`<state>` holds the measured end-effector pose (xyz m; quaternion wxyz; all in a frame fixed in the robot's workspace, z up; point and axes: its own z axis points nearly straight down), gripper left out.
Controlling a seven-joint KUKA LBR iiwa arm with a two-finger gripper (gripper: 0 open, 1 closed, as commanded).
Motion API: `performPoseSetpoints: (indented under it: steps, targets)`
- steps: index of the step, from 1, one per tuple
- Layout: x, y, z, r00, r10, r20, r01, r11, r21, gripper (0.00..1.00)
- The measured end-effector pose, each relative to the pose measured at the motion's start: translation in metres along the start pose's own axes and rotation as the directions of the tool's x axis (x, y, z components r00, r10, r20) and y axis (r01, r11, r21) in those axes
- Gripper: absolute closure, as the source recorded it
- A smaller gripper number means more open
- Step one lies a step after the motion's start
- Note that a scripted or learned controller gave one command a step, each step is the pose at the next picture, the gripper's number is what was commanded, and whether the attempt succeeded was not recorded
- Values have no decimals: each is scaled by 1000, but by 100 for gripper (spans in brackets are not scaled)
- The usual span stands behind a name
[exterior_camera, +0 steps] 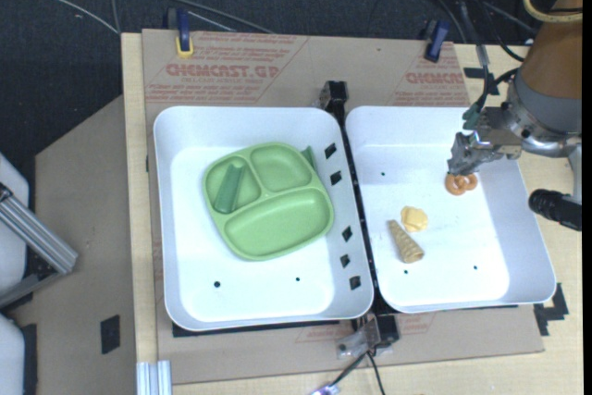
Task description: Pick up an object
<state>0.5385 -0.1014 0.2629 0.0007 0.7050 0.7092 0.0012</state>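
The arm (555, 79) reaches in over the right bin (518, 282), and its end effector (462, 164) hangs low just above a small orange-brown pretzel-like piece (461, 185) lying on the bin floor near the far right side. The tips seem to touch or nearly touch the top of that piece, but the angle hides the gap between them, so I cannot tell whether the end effector is released or clenched, nor whether the piece is actually caught.

Two more small items lie nearer the front of the same bin: a pale yellow lump (414, 219) and, just beside it, a ridged tan cone (407, 244). Both are well apart from the tool. The left bin (185, 291) holds a green divided plate (268, 199) with a green stick (228, 187) resting in one compartment.

Judging by position, the pretzel piece is the target and the grasp is about to be made or has just been tried. The risks look plain. The piece is small, flat and sits low, so the tips may close above it and come up with nothing. If the descent is slightly off centre, one tip could land on the piece and push it sideways across the smooth white floor. A shallow pinch on its curved edge could also let it slip out during the lift.
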Motion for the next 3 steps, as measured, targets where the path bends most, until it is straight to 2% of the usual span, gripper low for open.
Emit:
performPoseSetpoints:
  steps: [1, 3]
  targets:
    - [48, 11, -3, 1000, -1, -1, 1, 1000, 0, 100]
    - [164, 55, 14, 1000, -1, -1, 1, 1000, 1, 100]
